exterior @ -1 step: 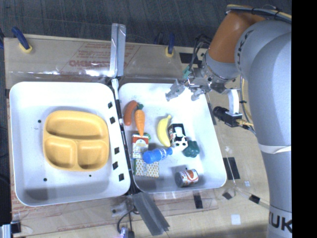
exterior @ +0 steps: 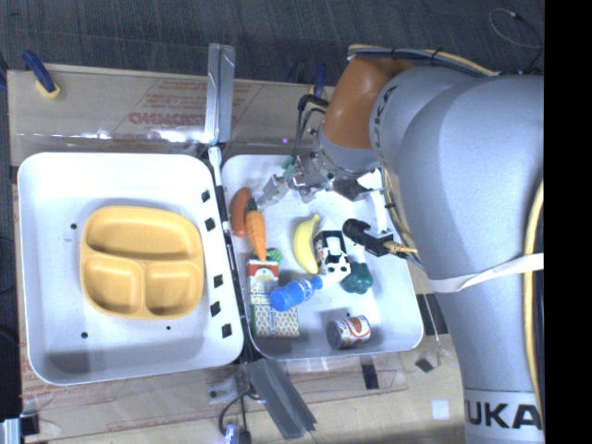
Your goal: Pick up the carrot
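At far left, the left bin [exterior: 37, 248] is seen w/ a yellow divided tray [exterior: 143, 259] set near its middle, well apart from the task's thing, so it plays no part in the pick. Between the two bins a divider wall [exterior: 222, 239] runs top to bottom. Just right of it, in the right bin [exterior: 407, 326], the carrot [exterior: 256, 234] is found lying along the left wall, long axis roughly top-to-bottom, w/ a reddish-orange rounded item [exterior: 240, 210] touching or nearly touching its upper end; which cannot be told. Below the carrot a small carton [exterior: 264, 271] and a blue bottle [exterior: 294, 294] are crowded in, so approach from above looks like the cleaner option, as judged. Further right lie a banana [exterior: 306, 242], a black-and-white toy [exterior: 333, 252], a teal object [exterior: 357, 278] and a can [exterior: 351, 330]. The gripper [exterior: 282, 183] is held over the bin's upper part, near but apart from the carrot's top end, reached in from the right under the grey arm [exterior: 462, 174]. Whether the claw is wide or narrow cannot be told; nothing is seen between it. The carrot is not yet lifted, by the look of it; the wall beside it may hinder a clean grasp.
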